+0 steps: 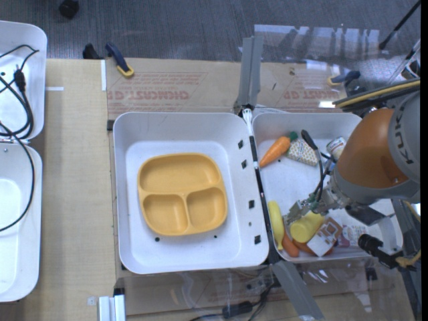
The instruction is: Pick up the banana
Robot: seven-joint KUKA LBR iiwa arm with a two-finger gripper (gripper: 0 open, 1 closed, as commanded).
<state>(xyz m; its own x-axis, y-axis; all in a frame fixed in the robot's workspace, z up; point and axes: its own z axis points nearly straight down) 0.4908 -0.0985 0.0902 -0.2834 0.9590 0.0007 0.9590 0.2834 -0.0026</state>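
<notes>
The gripper (309, 207) hangs low in the right bin (374, 122); whether it is clamped — I cannot tell. The banana (275, 222) lies just beside it, seemingly untouched.

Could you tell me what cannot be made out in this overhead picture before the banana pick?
- Hand: too small and cluttered to tell whether it is open or shut.
- Banana: hugs the right bin's left wall; its lower end is hidden among other items.
- Items under the arm: the orange band covers part of the bin.
- Small packet: its label is unreadable.
</notes>
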